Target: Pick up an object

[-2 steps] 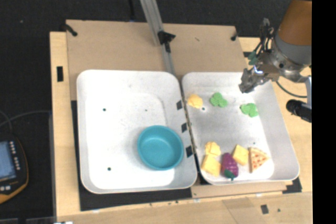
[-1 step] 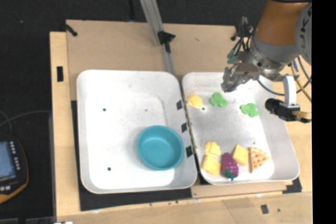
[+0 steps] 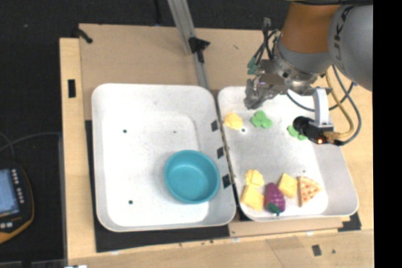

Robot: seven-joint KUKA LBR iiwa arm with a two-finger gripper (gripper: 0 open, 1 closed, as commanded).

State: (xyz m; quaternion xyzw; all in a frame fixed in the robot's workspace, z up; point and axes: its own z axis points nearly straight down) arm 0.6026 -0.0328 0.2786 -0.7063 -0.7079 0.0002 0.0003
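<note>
My gripper (image 3: 255,99) hangs over the back left part of the right bin (image 3: 333,198), just above and behind a small green toy piece (image 3: 261,120). A yellow piece (image 3: 233,121) lies to its left near the bin's wall. Another green piece (image 3: 294,131) lies to the right, partly hidden by a black fitting on the arm. At the front of the right bin lie yellow blocks (image 3: 252,190), a purple grape bunch (image 3: 274,197), a yellow cube (image 3: 287,184) and a pizza slice (image 3: 307,189). Nothing shows between the fingers.
A teal bowl (image 3: 191,176) sits in the left bin (image 3: 119,135) near its front right corner. A slanted metal pole (image 3: 179,9) rises behind the bins. A handheld pendant (image 3: 12,194) lies at the far left off the bench.
</note>
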